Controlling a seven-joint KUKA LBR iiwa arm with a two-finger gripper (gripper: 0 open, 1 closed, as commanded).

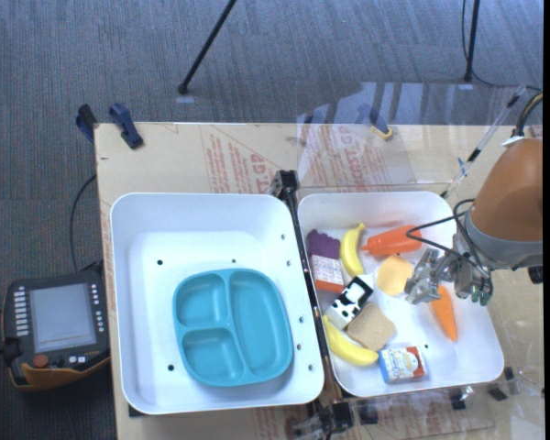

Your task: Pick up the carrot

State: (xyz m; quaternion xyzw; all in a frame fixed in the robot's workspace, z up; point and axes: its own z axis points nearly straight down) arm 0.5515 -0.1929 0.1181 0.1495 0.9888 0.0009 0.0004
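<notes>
Carrot [445,314] lies just right of the gripper [425,285], whose grip state I cannot tell.

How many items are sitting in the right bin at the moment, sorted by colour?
Orange: 2, a carrot by the gripper and a second carrot
Yellow: 3, a banana, another banana, a pale round piece
Purple: 1, grapes
Black and white: 1, cow-print carton
Tan: 1, bread slice
Mixed print: 2, small boxes
Total: 10
</notes>
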